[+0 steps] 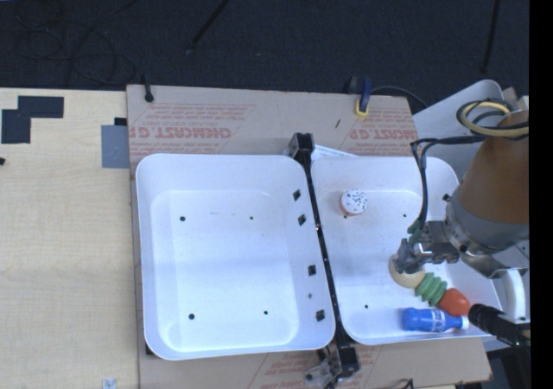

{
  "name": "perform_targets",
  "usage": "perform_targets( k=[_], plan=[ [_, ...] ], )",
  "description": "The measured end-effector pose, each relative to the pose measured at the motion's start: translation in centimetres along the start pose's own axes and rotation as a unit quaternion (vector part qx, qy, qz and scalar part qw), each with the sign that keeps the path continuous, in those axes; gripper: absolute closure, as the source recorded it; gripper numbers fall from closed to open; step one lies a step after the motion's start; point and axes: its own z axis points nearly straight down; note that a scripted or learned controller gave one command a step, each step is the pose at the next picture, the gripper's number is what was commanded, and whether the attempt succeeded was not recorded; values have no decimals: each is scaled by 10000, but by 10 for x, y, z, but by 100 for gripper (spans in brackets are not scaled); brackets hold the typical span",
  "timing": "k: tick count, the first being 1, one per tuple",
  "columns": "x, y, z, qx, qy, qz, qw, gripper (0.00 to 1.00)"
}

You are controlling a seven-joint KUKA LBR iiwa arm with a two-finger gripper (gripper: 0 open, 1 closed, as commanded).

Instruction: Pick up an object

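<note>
From the overhead camera we see the gripper point(413, 255) low over the right bin point(380, 327), right above a cream ball point(399, 272) beside a green ridged toy point(429, 287); whether it is spread or pinching we cannot tell. We judge the arm sits there because most of the things cluster in that corner: an orange ball point(454, 301), a blue bottle point(429, 320); a speckled cap point(353, 201) lies well apart; the left bin point(155, 327) adjoins.
</note>
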Motion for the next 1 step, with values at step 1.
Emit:
perform_targets(
  k=[1],
  plan=[
    [-4,2,-14,-28,-17,26,10000,100]
  ],
)
